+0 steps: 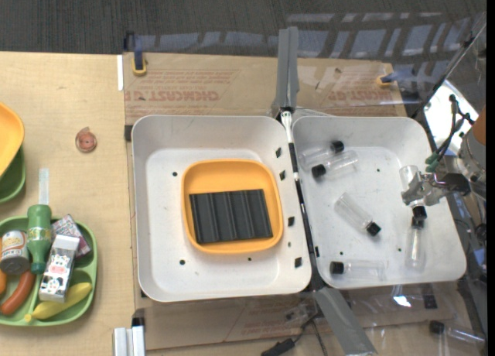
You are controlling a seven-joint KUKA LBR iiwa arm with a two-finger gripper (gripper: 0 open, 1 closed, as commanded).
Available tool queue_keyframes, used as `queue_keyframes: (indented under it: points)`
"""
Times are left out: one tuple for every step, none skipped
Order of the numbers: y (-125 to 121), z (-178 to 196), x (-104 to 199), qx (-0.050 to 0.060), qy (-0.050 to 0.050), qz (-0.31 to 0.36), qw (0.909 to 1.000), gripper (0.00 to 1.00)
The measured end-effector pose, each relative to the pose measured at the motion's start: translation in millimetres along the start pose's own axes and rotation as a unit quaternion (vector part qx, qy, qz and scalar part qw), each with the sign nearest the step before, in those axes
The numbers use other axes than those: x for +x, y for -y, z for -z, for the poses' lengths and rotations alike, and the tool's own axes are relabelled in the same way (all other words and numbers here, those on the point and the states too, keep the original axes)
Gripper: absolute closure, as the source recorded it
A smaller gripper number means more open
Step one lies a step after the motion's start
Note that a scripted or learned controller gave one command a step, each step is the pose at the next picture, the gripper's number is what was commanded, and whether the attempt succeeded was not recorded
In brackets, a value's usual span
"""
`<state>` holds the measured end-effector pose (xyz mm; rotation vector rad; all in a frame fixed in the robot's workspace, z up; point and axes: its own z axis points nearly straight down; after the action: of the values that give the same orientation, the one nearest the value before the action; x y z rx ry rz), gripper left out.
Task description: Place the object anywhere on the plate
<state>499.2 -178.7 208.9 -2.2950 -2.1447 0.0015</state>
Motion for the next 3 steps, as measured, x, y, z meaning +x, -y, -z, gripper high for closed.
queue_keyframes:
  points:
    - [-75, 8, -21, 0.0, 0.001, 0.116, 0.9933, 1.0]
    - [-144, 69, -33, -0.002, 0.002, 0.272, 0.9622, 1.0]
    - [-163, 196, -30, 0.0, 0.001, 0.337, 0.9415, 1.0]
